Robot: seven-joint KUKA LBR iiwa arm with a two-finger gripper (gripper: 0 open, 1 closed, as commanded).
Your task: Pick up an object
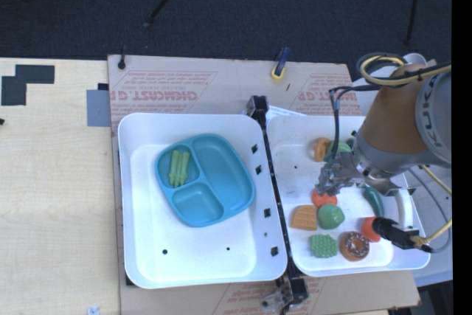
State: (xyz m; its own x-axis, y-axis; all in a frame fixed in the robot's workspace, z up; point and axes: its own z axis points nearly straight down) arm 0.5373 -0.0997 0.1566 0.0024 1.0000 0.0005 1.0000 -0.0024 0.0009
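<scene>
My gripper [330,181] hangs low in the right bin [295,130], just at twelve o'clock of a red toy [323,198]; how my jaws stand, I cannot tell.

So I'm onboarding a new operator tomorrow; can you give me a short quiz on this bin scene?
1. True or false: the green bean pod piece lies in a compartment of the blue divided plastic plate.
2. Which white bin does the gripper hover over: A left, B right?
3. Fill in: the brown frosted toy doughnut lies beside the green ___ waffle-shaped toy.

Key: 1 true; 2 B; 3 square.
</scene>
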